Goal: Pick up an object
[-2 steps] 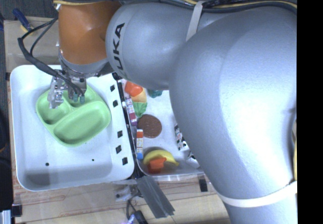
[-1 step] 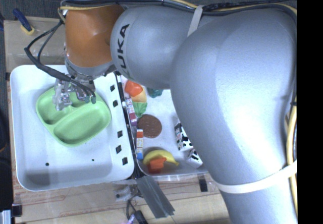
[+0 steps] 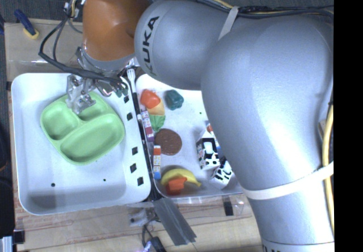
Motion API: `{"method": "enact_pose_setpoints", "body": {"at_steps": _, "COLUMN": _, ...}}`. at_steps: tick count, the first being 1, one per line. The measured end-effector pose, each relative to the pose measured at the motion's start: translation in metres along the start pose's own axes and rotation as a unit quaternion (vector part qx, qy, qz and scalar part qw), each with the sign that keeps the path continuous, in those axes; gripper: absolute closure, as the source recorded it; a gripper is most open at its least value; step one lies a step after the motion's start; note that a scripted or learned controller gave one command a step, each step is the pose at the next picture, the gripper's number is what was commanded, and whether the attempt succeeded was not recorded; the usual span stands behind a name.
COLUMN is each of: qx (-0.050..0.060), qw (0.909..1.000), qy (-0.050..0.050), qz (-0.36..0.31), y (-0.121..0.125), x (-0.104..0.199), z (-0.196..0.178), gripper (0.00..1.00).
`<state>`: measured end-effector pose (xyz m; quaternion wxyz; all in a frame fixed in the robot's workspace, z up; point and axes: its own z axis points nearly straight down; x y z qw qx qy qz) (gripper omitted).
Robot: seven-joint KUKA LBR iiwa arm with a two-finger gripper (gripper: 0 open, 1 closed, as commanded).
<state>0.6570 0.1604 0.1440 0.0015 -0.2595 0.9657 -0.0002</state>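
A light green divided plate (image 3: 85, 131) lies in the left bin (image 3: 34, 188). My gripper (image 3: 80, 97) hangs over the plate's upper compartment, close to or touching its surface, below the orange wrist band. The right bin (image 3: 190, 112) holds an orange and red toy (image 3: 150, 100), a teal piece (image 3: 173, 99), a brown round disc (image 3: 168, 141), a black and white cow toy (image 3: 208, 153) and a yellow banana with a red piece (image 3: 178, 179). Nothing is seen lifted by the gripper.
The big grey arm covers the right bin's right half and its back edge. A strip of coloured blocks (image 3: 148, 126) runs along the wall between the bins. A blue-handled tool (image 3: 25, 22) lies on the bench at the far left.
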Motion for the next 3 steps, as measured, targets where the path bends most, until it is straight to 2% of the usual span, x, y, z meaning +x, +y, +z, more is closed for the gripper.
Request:
{"method": "enact_pose_setpoints", "body": {"at_steps": 1, "qx": 0.0, "qw": 0.9525, "qy": -0.002, "qz": -0.305, "y": 0.007, "x": 0.016, "z": -0.047, "gripper": 1.0}}
{"method": "enact_pose_setpoints", "body": {"at_steps": 2, "qx": -0.001, "qw": 0.9864, "qy": 0.001, "qz": -0.164, "y": 0.068, "x": 0.032, "z": -0.028, "gripper": 1.0}}
{"method": "enact_pose_setpoints", "body": {"at_steps": 3, "qx": 0.0, "qw": 0.9586, "qy": 0.0, "qz": -0.285, "y": -0.059, "x": 0.073, "z": -0.049, "gripper": 1.0}}
